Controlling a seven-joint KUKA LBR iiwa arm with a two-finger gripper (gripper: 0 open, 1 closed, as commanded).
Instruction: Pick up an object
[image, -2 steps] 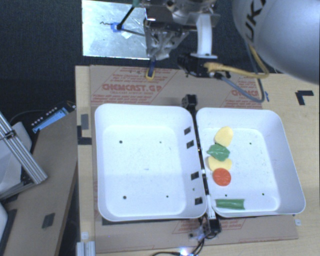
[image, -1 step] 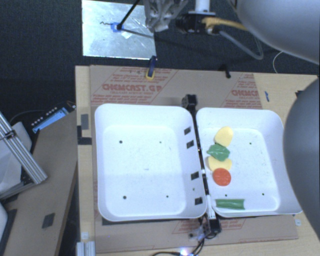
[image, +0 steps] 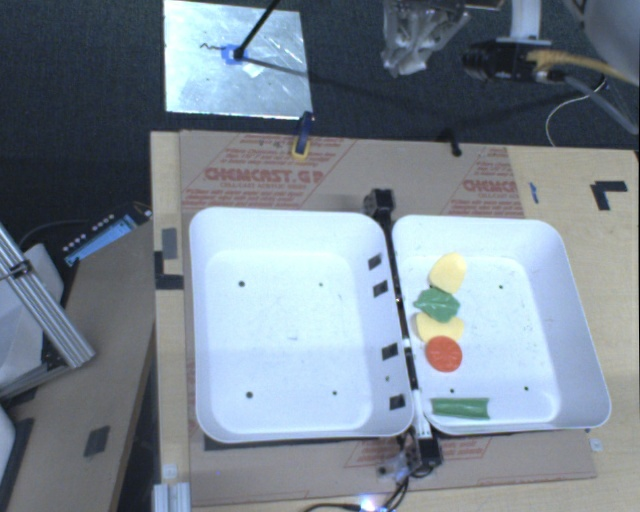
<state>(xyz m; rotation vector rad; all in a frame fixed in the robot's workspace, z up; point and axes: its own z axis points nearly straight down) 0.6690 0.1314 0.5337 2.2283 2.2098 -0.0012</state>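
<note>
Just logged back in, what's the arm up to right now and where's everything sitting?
Nothing is being handled yet. The gripper hangs high at the top of the view, well back from the bench and away from both bins. All the items lie along the left side of the right white bin: a yellow oval piece, a green leafy piece, a second yellow piece, a round red-orange piece and a flat green strip.

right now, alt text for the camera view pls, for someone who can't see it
Two shallow white bins sit side by side on a bench; the right bin holds two yellow pieces, two green pieces and an orange-red round piece along its left side.
</note>
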